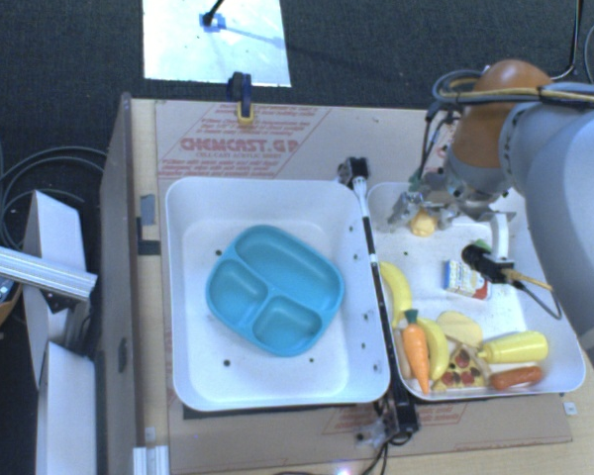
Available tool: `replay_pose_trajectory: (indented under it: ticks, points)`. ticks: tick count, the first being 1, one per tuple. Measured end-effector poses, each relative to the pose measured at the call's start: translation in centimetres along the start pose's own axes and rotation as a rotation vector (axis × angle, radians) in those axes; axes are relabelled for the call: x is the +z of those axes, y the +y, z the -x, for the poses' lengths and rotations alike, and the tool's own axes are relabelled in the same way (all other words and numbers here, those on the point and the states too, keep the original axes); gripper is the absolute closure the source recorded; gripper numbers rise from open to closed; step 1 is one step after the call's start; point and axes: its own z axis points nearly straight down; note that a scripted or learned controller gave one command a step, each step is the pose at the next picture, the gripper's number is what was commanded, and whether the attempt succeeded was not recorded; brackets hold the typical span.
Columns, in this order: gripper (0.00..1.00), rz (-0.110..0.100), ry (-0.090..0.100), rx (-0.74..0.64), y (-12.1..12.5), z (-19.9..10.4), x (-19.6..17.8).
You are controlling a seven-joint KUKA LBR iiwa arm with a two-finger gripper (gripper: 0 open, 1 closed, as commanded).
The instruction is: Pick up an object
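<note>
- I am reaching my pincer [423, 209] down into the far end of the right-hand shallow white plastic bin [572, 372] on the desk [228, 132], close to that bin's far left corner.
- A small rounded pale-yellow plastic toy piece [423, 226] is lying right under my pincer, at the far end of the bin, apart from the other things.
- I am judging this piece to be light, hard and smooth, so it may be slipping or rolling away if squeezed off-centre; taking hold across its middle looks safest.
- I cannot tell whether my pincer is spread or drawn together, nor whether it is touching the yellow piece or only hanging just above it; I am not seeing the piece clamped in it.
- Nearer along the same bin, a small red-and-white printed carton [465, 279] is lying near the middle, and a yellow toy banana [397, 287] is lying against the left wall.
- At the bin's near end, an orange toy carrot [415, 348], a yellow toy bottle [516, 346] and a reddish toy sausage [516, 375] are crowding together.
- In the left-hand white bin [193, 265], a sky-blue plastic divided plate [274, 288] is lying flat in the middle.
</note>
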Motion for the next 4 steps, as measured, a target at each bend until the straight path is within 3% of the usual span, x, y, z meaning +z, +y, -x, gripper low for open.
replay_pose_trajectory:
  ticks: [1, 2, 3, 4]
  points:
    - [1.00, 0.002, -0.002, 0.003, -0.1, 0.4, -1.3]
    - [0.00, 0.002, -0.002, 0.002, -0.1, 0.4, -1.3]
    - [0.00, -0.011, 0.000, 0.012, -10.7, -0.6, -0.1]
    - [0.00, 0.006, -0.004, 0.006, -2.9, 2.6, -0.3]
